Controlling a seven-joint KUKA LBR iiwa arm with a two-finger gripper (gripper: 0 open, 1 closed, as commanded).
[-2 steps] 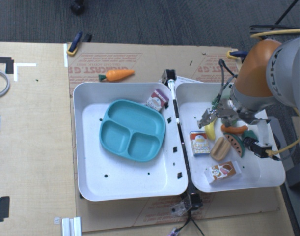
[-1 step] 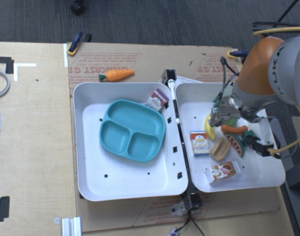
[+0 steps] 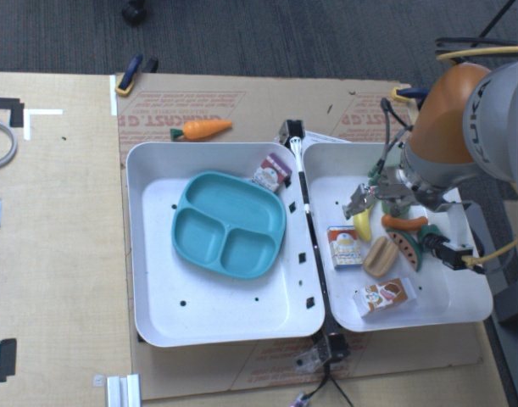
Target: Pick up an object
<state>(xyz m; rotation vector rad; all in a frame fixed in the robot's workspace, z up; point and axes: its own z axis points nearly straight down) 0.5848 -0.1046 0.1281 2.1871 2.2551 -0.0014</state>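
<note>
A: Where is the claw (image 3: 361, 202)?

B: Over the right bin (image 3: 462, 308), low above its upper middle, with the grey arm (image 3: 462, 117) and its orange band reaching in from the right. The metal fingers sit slightly parted, and I see nothing between them

A: What lies beneath it?

B: A yellow banana-shaped toy (image 3: 362, 225) just below the fingertips, very close, though I cannot tell if they touch. Right of it lies an orange carrot toy (image 3: 403, 222), then a watermelon slice (image 3: 408, 250) with a green rim. A tan bread-like piece (image 3: 378, 256) sits beside a small printed carton (image 3: 345, 247), and another carton (image 3: 383, 296) lies nearer the front wall

A: And the left bin (image 3: 157, 303)?

B: It holds a teal divided plate (image 3: 230, 225) and a small packet (image 3: 270, 173) tucked into the far right corner

A: Anything outside the bins?

B: A second carrot (image 3: 202, 129) lies on the cardboard (image 3: 182, 104) behind the left bin, on the worktop (image 3: 55, 253)
</note>
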